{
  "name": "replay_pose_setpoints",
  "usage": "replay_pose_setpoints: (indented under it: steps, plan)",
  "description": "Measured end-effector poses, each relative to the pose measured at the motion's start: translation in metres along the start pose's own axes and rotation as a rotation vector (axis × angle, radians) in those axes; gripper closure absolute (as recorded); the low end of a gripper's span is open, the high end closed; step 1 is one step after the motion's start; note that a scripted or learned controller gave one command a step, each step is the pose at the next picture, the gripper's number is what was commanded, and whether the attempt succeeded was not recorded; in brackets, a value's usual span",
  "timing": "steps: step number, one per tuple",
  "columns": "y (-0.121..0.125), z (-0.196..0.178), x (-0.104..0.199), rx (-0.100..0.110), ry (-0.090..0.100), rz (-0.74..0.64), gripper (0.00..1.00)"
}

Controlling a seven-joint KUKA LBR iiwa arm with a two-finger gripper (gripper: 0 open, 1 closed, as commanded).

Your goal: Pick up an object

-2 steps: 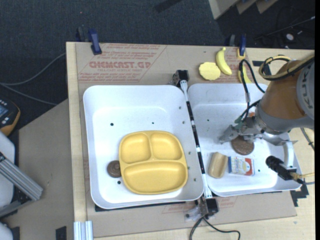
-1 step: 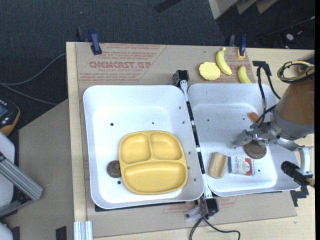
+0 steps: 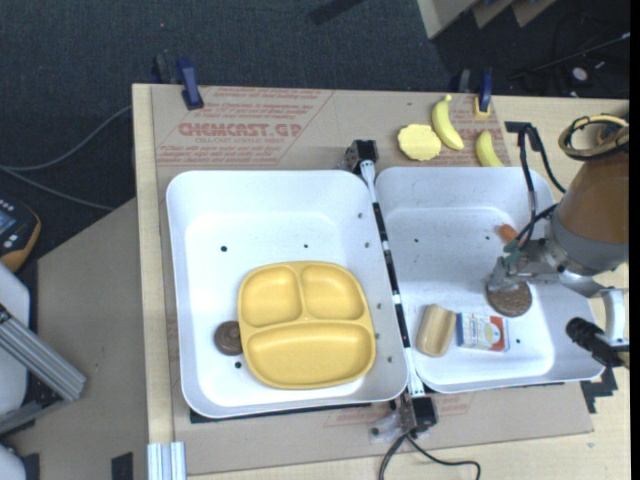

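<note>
Nearest the camera, in the left bin (image 3: 190, 268), sits a yellow divided plate (image 3: 304, 323), three compartments facing up, with a small brown disc (image 3: 228, 338) touching its left edge. Across the divider, at the front of the right bin (image 3: 440, 193), a tan cylinder (image 3: 435, 330) lies just beside a small white carton (image 3: 483, 332) with red and blue print. Just behind the carton, a round brown cookie-like piece (image 3: 510, 297) rests on the bin floor, and the gripper (image 3: 512, 268) is down right on top of it, arm reaching in from the right. Whether the claw is open, closed or gripping, I cannot tell from here. A small orange bit (image 3: 508, 233) peeks out behind it. Farther back, on the bench beyond the bins, a yellow lumpy toy (image 3: 419, 142) and two bananas (image 3: 448, 125) lie near the blue clamps (image 3: 187, 81).
</note>
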State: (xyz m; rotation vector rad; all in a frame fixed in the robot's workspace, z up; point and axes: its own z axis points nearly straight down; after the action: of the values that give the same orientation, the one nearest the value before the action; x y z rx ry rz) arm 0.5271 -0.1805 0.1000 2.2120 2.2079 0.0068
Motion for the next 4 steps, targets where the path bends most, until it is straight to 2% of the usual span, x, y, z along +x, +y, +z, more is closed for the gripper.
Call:
replay_pose_setpoints:
  steps: [1,2,3,4]
  plan:
    - [-0.048,-0.098,0.022,0.011,0.007,-0.002,1.00]
    - [0.127,-0.080,-0.008,-0.001,0.002,-0.008,1.00]
    - [0.120,-0.079,-0.008,0.012,0.007,-0.003,0.00]
    - [0.077,-0.009,-0.044,0.021,0.012,0.001,0.00]
